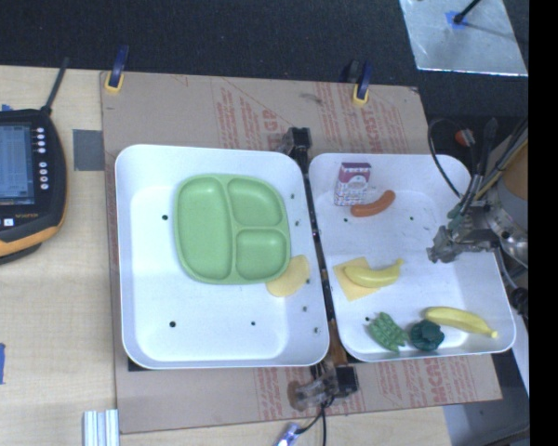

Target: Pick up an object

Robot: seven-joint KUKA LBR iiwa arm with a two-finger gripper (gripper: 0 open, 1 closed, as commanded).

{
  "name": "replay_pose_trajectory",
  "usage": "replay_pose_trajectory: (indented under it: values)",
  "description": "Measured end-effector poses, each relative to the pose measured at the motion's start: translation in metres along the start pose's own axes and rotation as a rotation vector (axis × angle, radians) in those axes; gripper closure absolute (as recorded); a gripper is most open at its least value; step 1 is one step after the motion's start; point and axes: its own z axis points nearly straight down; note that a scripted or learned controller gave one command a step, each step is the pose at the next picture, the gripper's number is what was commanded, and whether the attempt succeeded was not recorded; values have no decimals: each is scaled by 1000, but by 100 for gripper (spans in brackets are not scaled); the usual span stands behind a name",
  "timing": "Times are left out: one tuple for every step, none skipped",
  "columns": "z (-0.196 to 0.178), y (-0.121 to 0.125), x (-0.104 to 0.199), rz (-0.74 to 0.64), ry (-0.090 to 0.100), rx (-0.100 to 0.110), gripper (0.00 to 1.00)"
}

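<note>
Gripper [444, 249]: at the right bin's [418, 170] right edge, low over its floor, nothing seen between the fingers; whether it is open or closed cannot be told.
Arm [502, 207]: enters over the right bin's right rim, cables trailing above it.
Carton [352, 183]: small, red and white, at the right bin's far left corner.
Sausage [373, 203]: just beside the carton, on its near right.
Cheese [358, 284]: yellow wedge, left of the right bin's centre, under a small banana [374, 272].
Second banana [459, 321]: near right corner of the right bin.
Green pieces [405, 333]: two, light and dark, at the right bin's near edge, just left of the second banana.
Plate [231, 228]: green, three compartments, in the left bin [149, 323] beside the right bin.
Yellow piece [289, 277]: touching the plate's near right corner.
Pendant [14, 189]: on the bench, well left of both bins.
</note>
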Motion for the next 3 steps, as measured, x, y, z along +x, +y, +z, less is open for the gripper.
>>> replay_pose_trajectory:
  values:
    - [0,0,0,1,0,1,0]
    - [108,52,-49,0,-1,3,0]
    - [77,149,-49,1,-1,-1,0]
